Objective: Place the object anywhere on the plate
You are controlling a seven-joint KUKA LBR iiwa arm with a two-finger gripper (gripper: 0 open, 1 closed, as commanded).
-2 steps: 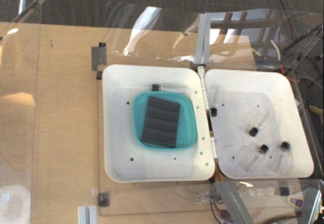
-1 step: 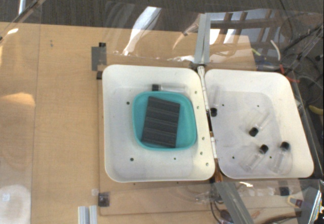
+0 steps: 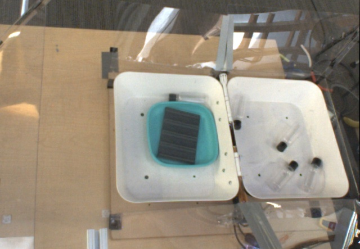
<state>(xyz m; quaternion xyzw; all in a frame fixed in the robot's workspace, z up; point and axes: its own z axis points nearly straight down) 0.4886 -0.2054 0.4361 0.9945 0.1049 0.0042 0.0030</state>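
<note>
On the teal plate (image 3: 211, 130) in the left bin (image 3: 129, 130) lies a dark ribbed block (image 3: 179, 135)

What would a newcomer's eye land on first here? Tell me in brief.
The teal plate in the middle of the left bin stands out most, with a dark ribbed block lying on it. After that, the small clear vials with black caps scattered in the right bin.

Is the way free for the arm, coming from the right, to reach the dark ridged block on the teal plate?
Probably yes. The dark ridged block lies flat and uncovered on the teal plate in the left bin, with nothing above it.
</note>
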